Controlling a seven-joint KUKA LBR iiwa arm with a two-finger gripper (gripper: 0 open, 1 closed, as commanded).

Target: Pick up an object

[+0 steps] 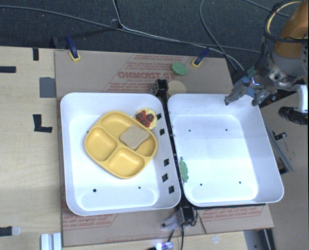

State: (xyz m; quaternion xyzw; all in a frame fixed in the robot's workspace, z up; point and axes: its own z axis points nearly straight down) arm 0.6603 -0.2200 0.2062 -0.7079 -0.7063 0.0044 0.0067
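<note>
Red print runs across the cardboard sheet (138, 72) under the bins, seen upside down from here, too blurred to spell out with any certainty. More red lettering shows along the sheet's near edge, below the left bin (71, 139), also illegible. Nothing else carries readable text.

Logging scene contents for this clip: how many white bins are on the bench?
2. The left bin holds a yellow divided plate; the right bin sits beside it, touching along the middle.
</note>
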